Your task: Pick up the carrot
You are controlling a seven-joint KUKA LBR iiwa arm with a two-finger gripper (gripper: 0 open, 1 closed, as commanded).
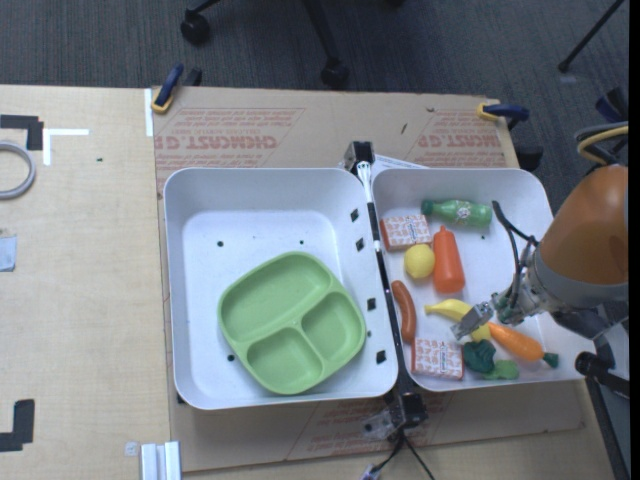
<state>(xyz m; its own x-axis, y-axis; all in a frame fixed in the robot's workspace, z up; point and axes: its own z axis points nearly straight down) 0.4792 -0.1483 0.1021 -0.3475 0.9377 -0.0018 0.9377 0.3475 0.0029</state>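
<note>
Gripper (478, 320) — low in the right bin (528, 200), near its front edge; whether its fingers are spread or closed cannot be told. Carrot (516, 342) — orange, lying just beside the gripper on the arm's side, green top (487, 359) at its front. Banana (449, 309) just left of the gripper. Further off: lemon (420, 261), orange bottle (448, 259), green bottle (457, 212), sausage (404, 310), two small cartons (406, 230). Left bin (190, 268): green divided plate (290, 320).
</note>
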